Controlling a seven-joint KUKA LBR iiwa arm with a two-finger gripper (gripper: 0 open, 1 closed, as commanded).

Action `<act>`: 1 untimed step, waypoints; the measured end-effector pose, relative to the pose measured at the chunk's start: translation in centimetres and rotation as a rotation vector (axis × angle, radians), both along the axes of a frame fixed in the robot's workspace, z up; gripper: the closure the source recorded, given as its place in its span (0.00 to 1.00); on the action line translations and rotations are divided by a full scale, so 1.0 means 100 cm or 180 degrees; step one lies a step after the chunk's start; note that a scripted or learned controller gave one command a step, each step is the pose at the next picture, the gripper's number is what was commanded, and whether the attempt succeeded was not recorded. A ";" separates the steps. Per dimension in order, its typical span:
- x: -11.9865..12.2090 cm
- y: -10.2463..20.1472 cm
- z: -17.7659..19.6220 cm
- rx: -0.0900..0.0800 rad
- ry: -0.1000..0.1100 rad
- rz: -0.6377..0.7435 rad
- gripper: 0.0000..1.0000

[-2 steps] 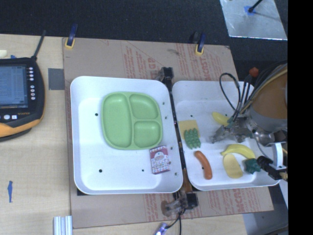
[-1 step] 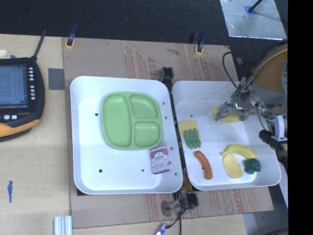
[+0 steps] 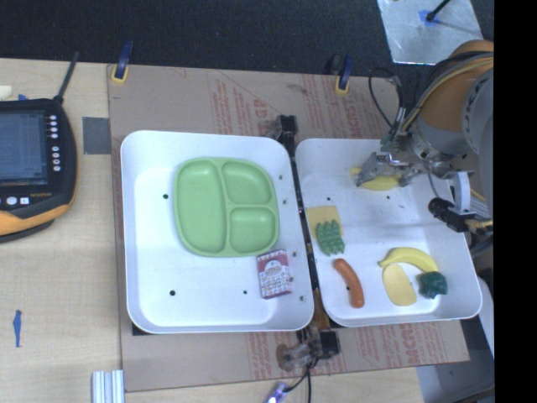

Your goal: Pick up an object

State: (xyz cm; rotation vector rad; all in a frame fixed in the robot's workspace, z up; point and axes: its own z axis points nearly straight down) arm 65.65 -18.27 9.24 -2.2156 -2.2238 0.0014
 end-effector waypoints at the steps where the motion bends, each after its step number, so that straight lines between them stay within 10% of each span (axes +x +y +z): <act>1: -0.024 -0.030 0.089 -0.0006 -0.0009 -0.0003 0.00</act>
